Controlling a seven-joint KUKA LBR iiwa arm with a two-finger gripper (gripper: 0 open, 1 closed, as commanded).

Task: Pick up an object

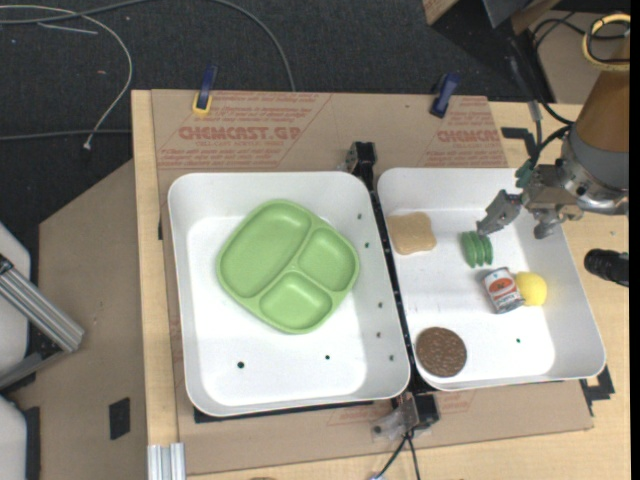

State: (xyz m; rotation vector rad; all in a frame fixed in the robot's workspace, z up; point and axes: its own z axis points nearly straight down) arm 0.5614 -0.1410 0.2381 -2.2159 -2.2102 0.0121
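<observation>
In the right bin (560,363) lie a tan bread slice (411,234), a small green ribbed object (478,248), a little can with a red and white label (502,290), a yellow lemon (534,289) touching the can, and a round brown patty (441,352). My gripper (520,224) hangs over the bin's upper right part, just up and to the right of the green object. Its fingers are spread open and hold nothing. The left fingertip (494,218) is close above the green object.
The left bin (200,368) holds a green divided plate (288,265). A black divider (385,268) runs between the bins. Blue clamps (205,88) (444,95) sit on the cardboard's far edge. The arm's grey and orange body (605,138) stands over the right bin's far right corner.
</observation>
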